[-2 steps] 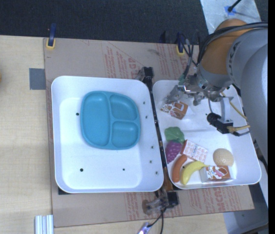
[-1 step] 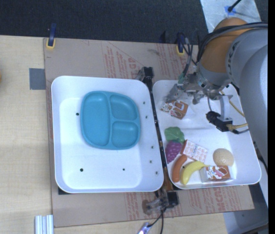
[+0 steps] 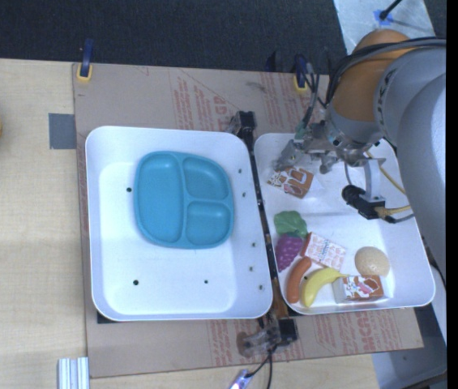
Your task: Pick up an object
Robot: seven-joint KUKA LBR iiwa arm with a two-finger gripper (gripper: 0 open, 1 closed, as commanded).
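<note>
In the camera view the gripper [image 3: 306, 154] sits low at the far end of the right bin [image 3: 407, 241], just above a small red-and-white packet [image 3: 292, 181] that lies against that bin's far-left corner; whether its claw is spread or pressed together I cannot tell. Nothing looks lifted yet (the packet seems flat on the bin floor), so closing and raising remain. Nearer in that bin lie grapes [image 3: 289, 250], a banana [image 3: 319, 285] and a bun [image 3: 372, 260]; left of it, a blue divided plate [image 3: 184, 199].

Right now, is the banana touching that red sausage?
Touching: the camera view shows the banana lying against the sausage, with no gap between them.
</note>
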